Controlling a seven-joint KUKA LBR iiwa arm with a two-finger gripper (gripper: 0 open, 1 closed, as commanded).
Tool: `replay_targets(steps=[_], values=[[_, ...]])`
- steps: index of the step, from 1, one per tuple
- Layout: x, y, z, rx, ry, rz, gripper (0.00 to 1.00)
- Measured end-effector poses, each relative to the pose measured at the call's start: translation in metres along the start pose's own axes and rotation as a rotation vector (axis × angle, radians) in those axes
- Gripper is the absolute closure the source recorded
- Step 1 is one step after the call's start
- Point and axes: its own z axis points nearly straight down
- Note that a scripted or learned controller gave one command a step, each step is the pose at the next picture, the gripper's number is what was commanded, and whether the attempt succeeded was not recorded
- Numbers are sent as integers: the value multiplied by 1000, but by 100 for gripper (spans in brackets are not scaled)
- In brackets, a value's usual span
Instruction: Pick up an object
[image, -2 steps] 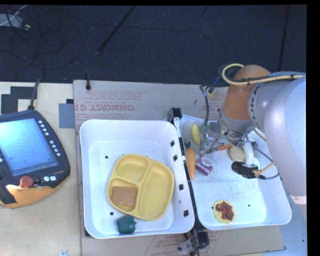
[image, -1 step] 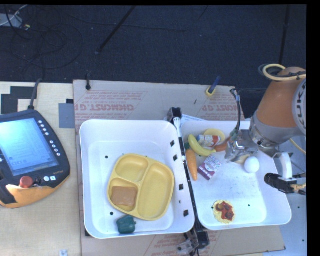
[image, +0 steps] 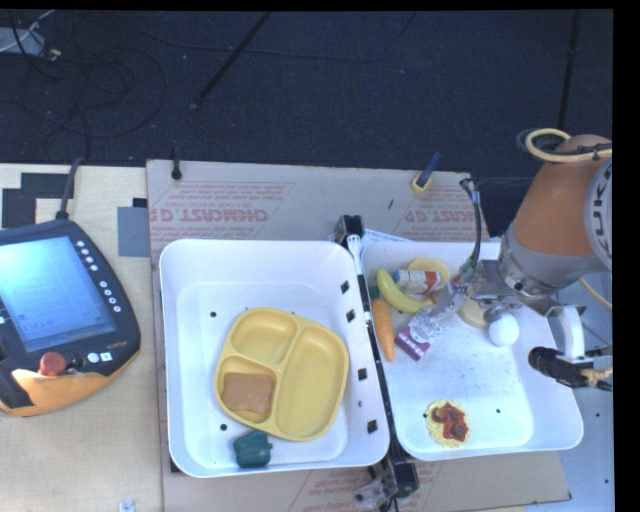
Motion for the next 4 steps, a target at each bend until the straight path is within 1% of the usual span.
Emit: replay_targets(steps=[1,2,3,4], values=[[-21,45,92,-10,0,-4,0],[-4,77,98,1,0,-3,0],[24,14,96,-4,-9,4,0],[28,74,96,6,-21,6,0]])
